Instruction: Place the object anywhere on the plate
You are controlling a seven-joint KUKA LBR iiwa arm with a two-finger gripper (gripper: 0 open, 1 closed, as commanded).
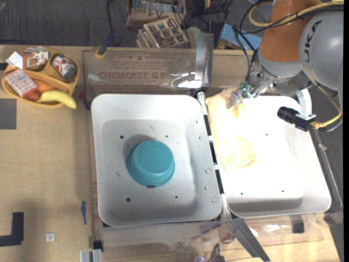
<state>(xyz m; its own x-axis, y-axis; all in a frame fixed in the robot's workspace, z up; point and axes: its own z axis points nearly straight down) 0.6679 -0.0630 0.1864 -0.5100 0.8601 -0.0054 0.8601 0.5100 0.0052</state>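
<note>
Here the pincer, its state unclear, hovers over the right bin; the teal plate waits apart, nothing yet grasped.

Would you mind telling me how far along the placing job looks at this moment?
Nothing looks done yet: the teal plate, upside down in the left bin, carries nothing. In hand: the gripper hangs over the right bin's far left corner, beside a pale yellowish object. Still left: grasping something and setting it on the plate.

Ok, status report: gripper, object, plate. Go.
Gripper over right bin's far-left corner. Nothing seen in its grasp. Teal plate in left bin, upside down, bare. Object to place not made out.
</note>
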